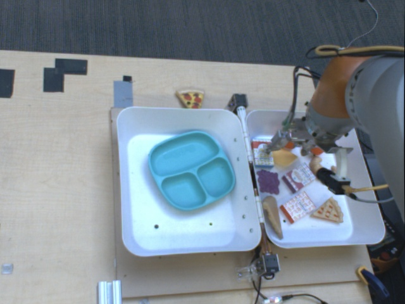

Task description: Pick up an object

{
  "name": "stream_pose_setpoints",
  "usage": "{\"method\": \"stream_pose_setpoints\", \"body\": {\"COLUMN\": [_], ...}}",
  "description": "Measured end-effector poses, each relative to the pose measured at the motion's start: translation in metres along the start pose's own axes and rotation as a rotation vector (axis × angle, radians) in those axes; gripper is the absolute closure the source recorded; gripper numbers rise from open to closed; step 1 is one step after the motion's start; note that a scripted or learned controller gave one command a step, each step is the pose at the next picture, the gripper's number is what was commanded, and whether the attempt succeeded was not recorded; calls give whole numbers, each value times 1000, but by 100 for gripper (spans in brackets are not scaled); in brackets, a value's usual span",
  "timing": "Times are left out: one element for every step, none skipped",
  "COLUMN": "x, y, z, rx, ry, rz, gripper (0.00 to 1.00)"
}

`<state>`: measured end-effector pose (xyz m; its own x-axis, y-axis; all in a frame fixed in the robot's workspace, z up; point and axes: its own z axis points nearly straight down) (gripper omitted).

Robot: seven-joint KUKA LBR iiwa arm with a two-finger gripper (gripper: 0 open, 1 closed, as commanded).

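The right bin [364,230] holds several small toy foods: a purple bunch of grapes [268,182], a tan bread-like piece [272,215], a waffle-patterned wedge [328,211], a red-and-white packet [297,205], a second packet [296,179] and a yellow piece [285,159]. My gripper [292,144] hangs low over the back of this bin, just above the yellow piece and an orange piece [288,146]. The grey arm with its orange band [332,90] covers the bin's far right corner.
The left bin [136,233] holds a teal divided plate [191,169]. A toy pizza slice [190,98] lies on the bench behind the bins. A black clamp [238,101] sits at the back of the ridge between the bins. Cables trail at the bench's front edge.
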<state>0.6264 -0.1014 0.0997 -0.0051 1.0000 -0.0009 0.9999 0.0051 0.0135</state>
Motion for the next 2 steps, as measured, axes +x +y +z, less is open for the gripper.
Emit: {"method": "stream_pose_setpoints", "body": {"x": [1,1], "y": [1,1], "z": [-11,-11], "rx": [-2,-1], "ry": [0,0], "rz": [-4,-4], "gripper": [100,0]}}
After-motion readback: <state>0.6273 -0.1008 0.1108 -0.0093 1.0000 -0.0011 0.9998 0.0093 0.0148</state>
